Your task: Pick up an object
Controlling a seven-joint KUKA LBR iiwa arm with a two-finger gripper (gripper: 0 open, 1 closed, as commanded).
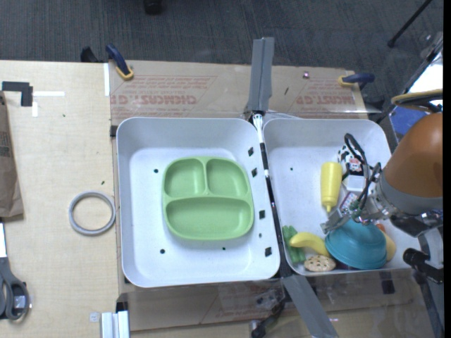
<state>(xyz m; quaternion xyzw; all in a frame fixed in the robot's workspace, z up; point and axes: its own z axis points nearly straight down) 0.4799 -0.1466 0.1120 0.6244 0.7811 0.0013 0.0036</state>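
Teal bowl (358,246): upturned, round, at 5 o'clock in right bin (303,143), crowding its near rim; hand (341,220) touching it, grip state indiscernible; bin's 11 o'clock open

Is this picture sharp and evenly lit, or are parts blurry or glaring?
In the camera view, light is soft and even, with faint shadows inside the left bin around the green divided plate; no strong glare on the white plastic; the arm's orange band at the right looks soft and blurred.

Tool (337,223) above teal bowl (358,246)
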